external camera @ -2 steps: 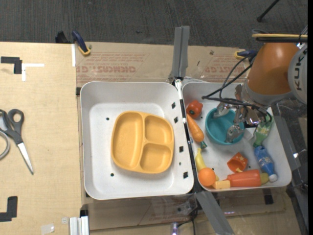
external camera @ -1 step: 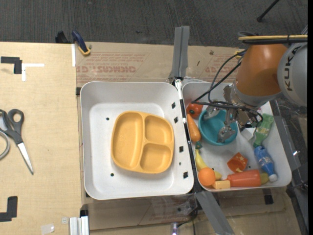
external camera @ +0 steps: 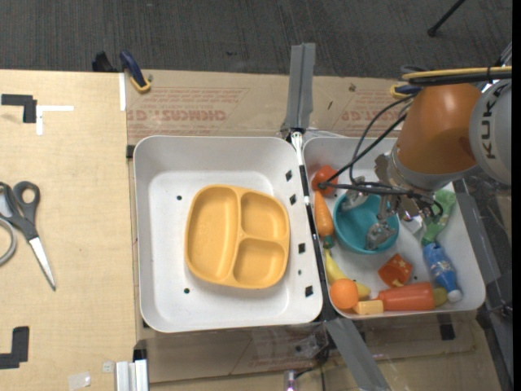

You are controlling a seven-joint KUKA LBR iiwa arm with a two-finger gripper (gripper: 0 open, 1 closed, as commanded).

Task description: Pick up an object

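Note:
My gripper hangs down into the right bin, its fingertips inside a teal bowl. The fingers look close together with nothing visible between them. Around the bowl lie a carrot, a red tomato-like piece, a banana, an orange ball, a small yellow block, a red block, an orange-red bottle, a blue bottle and a green item. The orange wrist band covers the bin's far part.
The left bin holds a yellow three-compartment plate. A metal divider post rises between the bins at the back. Scissors lie on the bench far left. Black cables loop from the wrist over the right bin.

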